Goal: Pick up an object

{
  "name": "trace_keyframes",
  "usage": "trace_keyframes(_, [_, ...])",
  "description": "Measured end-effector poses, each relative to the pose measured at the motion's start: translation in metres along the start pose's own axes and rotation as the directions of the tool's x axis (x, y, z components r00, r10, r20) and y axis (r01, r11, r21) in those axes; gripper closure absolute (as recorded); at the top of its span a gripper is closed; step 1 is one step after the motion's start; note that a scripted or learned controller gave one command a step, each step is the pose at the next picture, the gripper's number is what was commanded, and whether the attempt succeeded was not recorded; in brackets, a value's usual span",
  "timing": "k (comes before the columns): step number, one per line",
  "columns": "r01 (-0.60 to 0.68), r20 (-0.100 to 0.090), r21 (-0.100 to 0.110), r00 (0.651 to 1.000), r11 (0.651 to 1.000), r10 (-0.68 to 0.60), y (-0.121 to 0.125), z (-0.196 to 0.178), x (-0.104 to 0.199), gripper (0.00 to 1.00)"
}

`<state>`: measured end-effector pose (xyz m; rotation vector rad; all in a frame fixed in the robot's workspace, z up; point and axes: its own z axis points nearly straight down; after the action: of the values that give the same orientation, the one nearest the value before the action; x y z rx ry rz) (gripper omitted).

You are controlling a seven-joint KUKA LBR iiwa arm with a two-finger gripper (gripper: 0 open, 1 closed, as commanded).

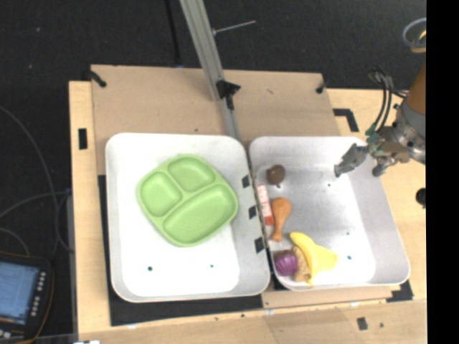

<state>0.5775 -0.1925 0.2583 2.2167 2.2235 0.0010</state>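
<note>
Right, bench (179, 99) first: light wood, w/ two shallow white bins side by side. Left bin (129, 264) sits well away from the gripper, on the far side from the arm, and holds a green divided plate (188, 199) w/ three sections, lying flat. Right bin (358, 221) is the one under the gripper. Arm (416, 113) comes in at the right edge, grey w/ orange band, cables alongside.

Gripper (364, 162) hangs over the upper right part of the right bin; two fingers stand apart, nothing between them.

Objs all lie on the other side of that bin from the gripper, along the wall shared w/ the left bin. Yellow banana (313, 251) is well below and toward the left bin from the gripper, near the bin's lower corner. Just beside it, purple round item (286, 263), touching or nearly. Orange drumstick (280, 215) above the banana, between it and the brown ball (275, 173). Brown ball is the closest obj to the gripper, roughly level w/ it but still well apart. Small red-and-white tube (264, 201) lies along the wall, beside the drumstick.
</note>
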Motion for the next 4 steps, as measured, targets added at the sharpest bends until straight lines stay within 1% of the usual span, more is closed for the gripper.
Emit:
trace_keyframes(1, [0.0, 0.0, 0.0, 1.0, 1.0, 0.0, 0.0, 0.0, 0.0, 0.0])
trace_keyframes(2, [-0.003, 0.0, 0.005, 1.0, 1.0, 0.003, -0.003, 0.048, 0.008, 0.0])
trace_keyframes(3, [-0.003, 0.0, 0.006, 1.0, 1.0, 0.003, -0.006, 0.111, 0.004, 0.0])
trace_keyframes(4, [-0.004, 0.001, 0.004, 1.0, 1.0, 0.004, -0.007, 0.16, 0.003, 0.0])
